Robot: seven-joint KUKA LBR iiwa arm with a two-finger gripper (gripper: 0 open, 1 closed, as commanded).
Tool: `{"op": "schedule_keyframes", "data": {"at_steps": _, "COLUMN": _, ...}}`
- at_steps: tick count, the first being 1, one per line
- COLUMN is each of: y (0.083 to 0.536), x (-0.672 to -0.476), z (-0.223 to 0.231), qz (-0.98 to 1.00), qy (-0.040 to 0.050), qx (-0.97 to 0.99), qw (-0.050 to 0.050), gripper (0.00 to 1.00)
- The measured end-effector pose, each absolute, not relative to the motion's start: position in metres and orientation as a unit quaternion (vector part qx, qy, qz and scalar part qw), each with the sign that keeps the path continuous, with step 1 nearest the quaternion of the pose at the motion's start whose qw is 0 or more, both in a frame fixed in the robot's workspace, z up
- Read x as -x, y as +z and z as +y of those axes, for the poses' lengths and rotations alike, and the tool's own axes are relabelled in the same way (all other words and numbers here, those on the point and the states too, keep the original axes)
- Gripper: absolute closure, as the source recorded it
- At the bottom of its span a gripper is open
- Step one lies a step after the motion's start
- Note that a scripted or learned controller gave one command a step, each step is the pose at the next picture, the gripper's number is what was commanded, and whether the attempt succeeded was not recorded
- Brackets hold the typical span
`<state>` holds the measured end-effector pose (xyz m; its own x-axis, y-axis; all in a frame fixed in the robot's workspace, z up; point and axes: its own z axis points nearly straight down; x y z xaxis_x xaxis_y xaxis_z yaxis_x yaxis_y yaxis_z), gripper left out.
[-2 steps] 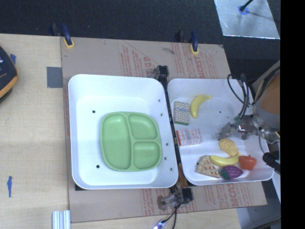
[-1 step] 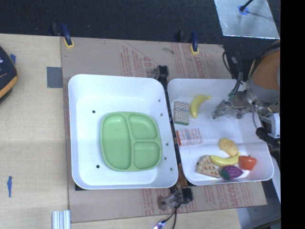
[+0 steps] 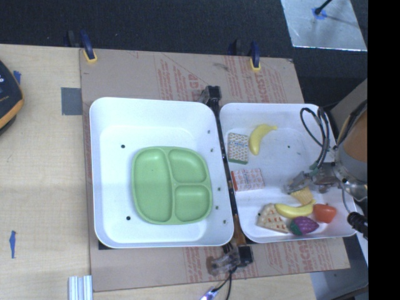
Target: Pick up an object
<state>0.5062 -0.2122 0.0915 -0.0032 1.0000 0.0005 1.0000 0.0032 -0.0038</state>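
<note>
The left bin (image 3: pixel 112 114) holds a green plate (image 3: pixel 170 184). The right bin (image 3: pixel 278 114) holds two cards (image 3: pixel 238 147), two bananas (image 3: pixel 261 136), a waffle (image 3: pixel 270 219), a grape (image 3: pixel 303 225) and a tomato (image 3: pixel 324 213). The tool (image 3: pixel 300 182) hovers above them; whether it is spread cannot be told.

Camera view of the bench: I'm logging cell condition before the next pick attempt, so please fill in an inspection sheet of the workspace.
Surface: brown cardboard sheet clamped on a wooden bench, bearing two white bins.
Job's things: right bin holds a yellow banana, two small cards, and near its front edge a waffle piece, second banana, purple item and red item.
Clutter: green divided plate in left bin.
Grippers: gripper low over the right bin; finger state unclear.
Cables: black loop by the arm; wires at the front edge.
Surroundings: dark floor; yellow-black device at far left.
</note>
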Motion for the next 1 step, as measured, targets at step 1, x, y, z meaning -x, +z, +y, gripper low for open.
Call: {"op": "schedule_keyframes", "data": {"at_steps": 1, "y": 0.1018, "x": -0.5062, "z": -0.2129, "qz": -0.709, "qy": 0.0018, "qx": 0.705, "qw": 0.002, "gripper": 1.0}}
